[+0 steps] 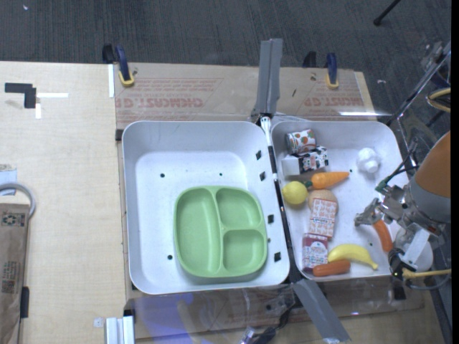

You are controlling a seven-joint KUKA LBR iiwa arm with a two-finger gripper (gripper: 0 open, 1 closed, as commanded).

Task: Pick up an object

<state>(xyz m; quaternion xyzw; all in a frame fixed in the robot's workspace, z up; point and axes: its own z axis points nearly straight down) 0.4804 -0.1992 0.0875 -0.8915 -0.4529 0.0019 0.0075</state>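
The gripper (379,217) is hovering over the right bin's (373,131) right side, beside an orange carrot (384,236), positioning to grasp; jaws' state: cannot tell.

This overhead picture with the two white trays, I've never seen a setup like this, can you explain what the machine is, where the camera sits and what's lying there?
One camera fixed above a bench looks down at a slant. The grey and orange shape at the right edge is a robot arm reaching in; its end effector hangs over the right white bin, next to an orange carrot-like piece. I cannot tell whether it holds anything.

The left white bin holds a green divided plate. The right bin holds toy food: a lemon, a carrot, a banana, a small can, some printed packets and a white ball. The arm's job is to pick one up.
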